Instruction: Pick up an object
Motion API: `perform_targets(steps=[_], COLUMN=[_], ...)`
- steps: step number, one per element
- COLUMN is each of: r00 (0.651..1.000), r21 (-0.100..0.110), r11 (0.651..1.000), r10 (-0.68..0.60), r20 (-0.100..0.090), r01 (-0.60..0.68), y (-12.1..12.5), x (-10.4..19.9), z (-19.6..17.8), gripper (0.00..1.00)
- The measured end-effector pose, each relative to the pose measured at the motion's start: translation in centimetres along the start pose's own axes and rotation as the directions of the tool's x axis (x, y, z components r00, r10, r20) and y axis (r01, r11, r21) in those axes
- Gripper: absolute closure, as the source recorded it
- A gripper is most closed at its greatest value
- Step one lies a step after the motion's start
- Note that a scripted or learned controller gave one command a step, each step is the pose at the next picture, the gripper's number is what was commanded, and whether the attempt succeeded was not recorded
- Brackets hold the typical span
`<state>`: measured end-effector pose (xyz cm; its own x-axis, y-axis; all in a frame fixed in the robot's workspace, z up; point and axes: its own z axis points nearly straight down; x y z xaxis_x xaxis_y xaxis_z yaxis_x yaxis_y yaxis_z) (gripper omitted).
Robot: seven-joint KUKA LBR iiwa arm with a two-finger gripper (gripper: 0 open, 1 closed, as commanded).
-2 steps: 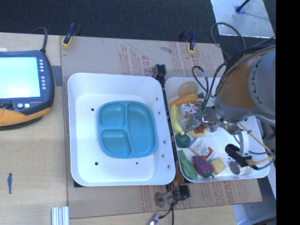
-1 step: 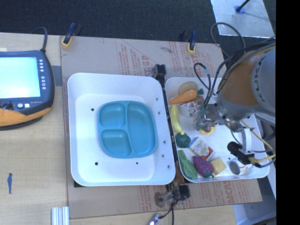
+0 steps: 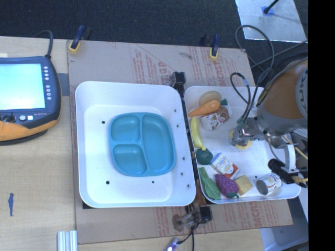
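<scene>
The nearest part of the right bin (image 3: 293, 195) holds the densest group of toy foods: a green pepper (image 3: 209, 184), a purple bunch of grapes (image 3: 226, 184), a yellow cheese block (image 3: 243, 184), a small carton (image 3: 224, 164) and a tin can (image 3: 268, 184) lying on its side. Further back, a banana (image 3: 196, 133) lies along the left wall, with a yoghurt cup (image 3: 214, 120) and a carrot (image 3: 205, 108) beyond it at the far end.

The end effector (image 3: 242, 136) hangs low over the middle of this bin, directly above a small yellow object (image 3: 243, 145) that shows beneath it. The view does not reveal whether the end effector is open or closed, and nothing can be confirmed as gripped.

The step in hand appears to be the descent onto that yellow object. For a sound grasp, the arm should centre on the object, descend until just above the bin floor, and close squarely. The surrounding floor is bare, so collision with neighbours is unlikely. The cable loops (image 3: 246, 90) near the wrist should be kept off the bin wall.

The left bin (image 3: 84, 140) carries a blue divided plate (image 3: 142, 144). A control pendant (image 3: 26, 95) rests on the tabletop (image 3: 36, 192) to the far left.
</scene>
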<state>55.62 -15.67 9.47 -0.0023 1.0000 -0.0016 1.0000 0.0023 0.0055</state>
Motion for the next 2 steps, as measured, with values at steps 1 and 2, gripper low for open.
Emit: perform_targets(steps=[1,2], r00=[1.0,1.0], r21=[0.007,0.007], r11=[1.0,1.0], r10=[0.0,0.0], r20=[-0.001,-0.002], r01=[0.0,0.0], y=[-1.89,-1.91], x=[-3.61,-3.57], z=[-3.99,-3.95], gripper=[1.0,0.0])
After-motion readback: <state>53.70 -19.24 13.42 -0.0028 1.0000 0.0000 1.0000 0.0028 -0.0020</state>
